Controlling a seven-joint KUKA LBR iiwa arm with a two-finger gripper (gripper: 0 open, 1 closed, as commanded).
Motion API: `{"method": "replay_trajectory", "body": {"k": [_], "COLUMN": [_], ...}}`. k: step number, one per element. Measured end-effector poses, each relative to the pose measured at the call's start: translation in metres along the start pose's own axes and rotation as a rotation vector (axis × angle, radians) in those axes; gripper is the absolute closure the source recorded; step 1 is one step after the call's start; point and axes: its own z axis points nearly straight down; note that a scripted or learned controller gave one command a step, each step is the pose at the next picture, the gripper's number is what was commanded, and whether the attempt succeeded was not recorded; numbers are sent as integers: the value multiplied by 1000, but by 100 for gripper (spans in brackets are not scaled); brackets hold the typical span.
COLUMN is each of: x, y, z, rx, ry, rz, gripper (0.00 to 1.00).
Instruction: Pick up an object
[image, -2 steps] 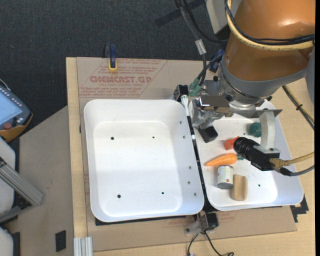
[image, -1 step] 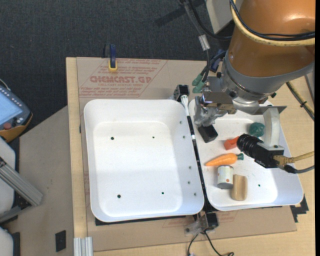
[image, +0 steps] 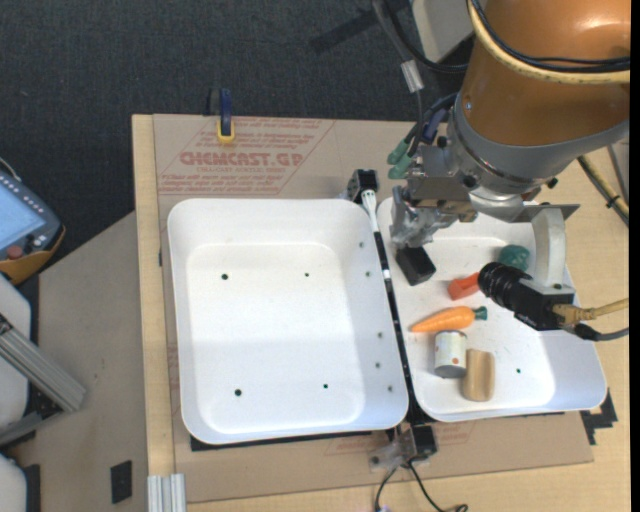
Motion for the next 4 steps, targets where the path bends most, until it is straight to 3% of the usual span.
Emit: {"method": "replay_trajectory", "body": {"k": [2,3,4], "x": [1,12,-14], "y": [1,26,-14], "z": [-21,55,-20], "rx": [-5,11,1], "ry": [0,-1,0], "rz": [-1,4,4], "gripper": [100,100,100]}}
